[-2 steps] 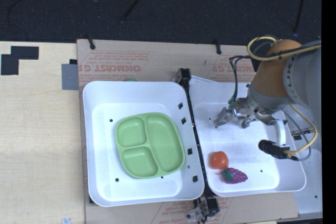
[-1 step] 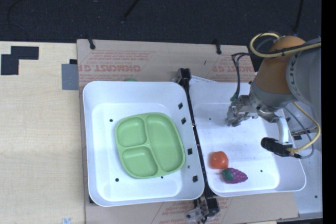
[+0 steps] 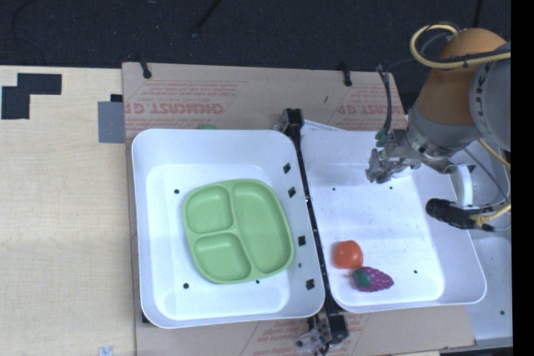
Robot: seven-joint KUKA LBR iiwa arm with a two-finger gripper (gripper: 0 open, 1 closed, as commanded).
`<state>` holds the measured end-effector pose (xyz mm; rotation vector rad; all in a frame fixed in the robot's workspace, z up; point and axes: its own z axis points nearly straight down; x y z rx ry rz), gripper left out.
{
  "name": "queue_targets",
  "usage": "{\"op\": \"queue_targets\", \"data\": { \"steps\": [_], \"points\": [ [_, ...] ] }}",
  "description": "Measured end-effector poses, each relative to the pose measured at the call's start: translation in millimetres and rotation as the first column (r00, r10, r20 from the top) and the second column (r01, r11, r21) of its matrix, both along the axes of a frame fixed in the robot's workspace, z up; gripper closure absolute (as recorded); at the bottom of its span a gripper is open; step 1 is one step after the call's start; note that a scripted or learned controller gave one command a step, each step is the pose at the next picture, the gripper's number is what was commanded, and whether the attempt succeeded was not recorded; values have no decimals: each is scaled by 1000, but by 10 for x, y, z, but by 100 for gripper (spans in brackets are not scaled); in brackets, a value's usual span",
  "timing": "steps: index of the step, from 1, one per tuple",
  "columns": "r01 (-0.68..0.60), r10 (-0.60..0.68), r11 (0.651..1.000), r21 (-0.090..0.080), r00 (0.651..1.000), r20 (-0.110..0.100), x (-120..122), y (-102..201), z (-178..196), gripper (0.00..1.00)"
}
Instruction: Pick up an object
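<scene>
White plastic, two shallow bins set side by side on the table (image 3: 58, 204), which is pale wood with a brown cardboard sheet under the bins.

Left bin (image 3: 158, 171): holds one light green plate (image 3: 238, 229) with three compartments, lying flat near the middle of the bin floor, slightly turned. All three compartments show bare green.

Right bin (image 3: 434, 263): holds two small items close to its near-left corner. Item one, an orange-red rounded toy (image 3: 348, 253), resting on the bin floor. Item two, a purple bunch of toy grapes (image 3: 373, 279) with a small green part at its left end, lying just beside and in front of the orange-red toy; whether the two touch cannot be told.

Arm (image 3: 459, 87): grey with an orange band, entering from the right, over the far right part of the right bin. A yellowish cable loops above the orange band.

Pincer (image 3: 385, 171): hangs over the far half of the right bin, well apart from both toys. Nothing is seen between its fingers; whether they stand wide or narrow cannot be told at this size and angle.

Black clips sit along the divide between the two bins. Dark floor with cables lies beyond the table's far edge.
</scene>
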<state>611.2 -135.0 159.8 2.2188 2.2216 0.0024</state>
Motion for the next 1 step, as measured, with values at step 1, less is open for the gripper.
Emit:
{"op": "queue_targets", "data": {
  "steps": [1],
  "points": [
    [0, 0, 1000, -1, 1000, 2, 14, 8, 638, 100]
  ]
}}
